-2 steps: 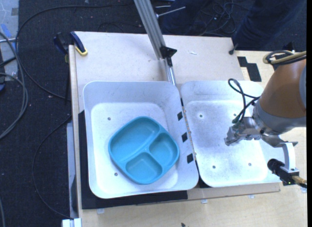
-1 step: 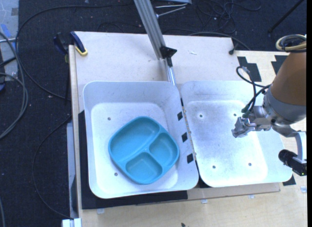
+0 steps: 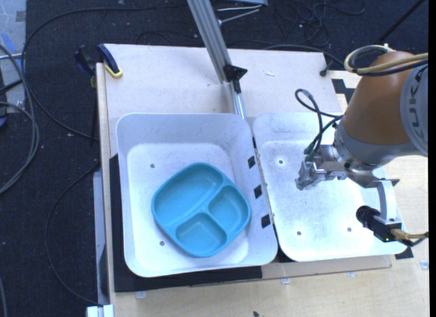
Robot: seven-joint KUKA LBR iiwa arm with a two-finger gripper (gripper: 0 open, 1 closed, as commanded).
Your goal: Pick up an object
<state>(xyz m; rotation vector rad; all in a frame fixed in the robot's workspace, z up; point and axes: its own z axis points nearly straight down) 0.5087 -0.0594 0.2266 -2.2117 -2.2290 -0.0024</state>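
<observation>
White bins [image 3: 136, 138]: blue tray [image 3: 200, 208] left, gripper [image 3: 306, 177] right

**Robotics lab**

A tabletop [image 3: 177, 70] bearing two white bins [image 3: 136, 145] stands on dark carpet [image 3: 54, 9] strewn with loose cables [image 3: 41, 118]. A metal mast [image 3: 208, 22] rises at twelve o'clock, and the arm [image 3: 381, 104] enters at three o'clock.
</observation>
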